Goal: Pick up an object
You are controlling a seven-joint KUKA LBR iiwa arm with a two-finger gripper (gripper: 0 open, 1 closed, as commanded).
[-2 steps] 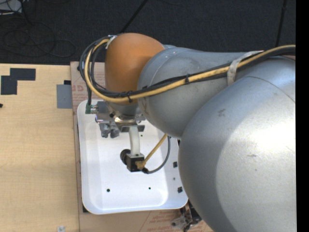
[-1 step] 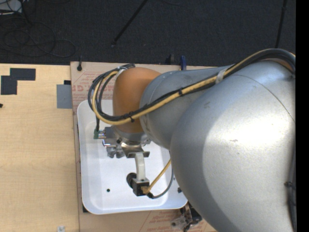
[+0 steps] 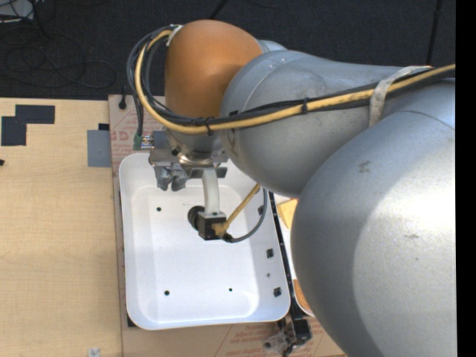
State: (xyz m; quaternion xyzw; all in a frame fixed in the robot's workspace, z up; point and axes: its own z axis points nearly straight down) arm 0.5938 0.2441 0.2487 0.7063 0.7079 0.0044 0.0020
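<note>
My gripper point(image 3: 170, 180) hangs below the orange wrist band over the far left part of the left white bin point(image 3: 149, 288), close to its back wall. I see nothing held under it. A small orange-yellow patch of some object point(image 3: 286, 211) peeks out from beneath the arm in the right bin; the arm hides the rest of it.
The big grey arm point(image 3: 357, 184) covers nearly all of the right bin. The left bin's floor shows a few small dark dots point(image 3: 166, 293). Tan board with dark patches point(image 3: 30, 121) lies to the left of the bins.
</note>
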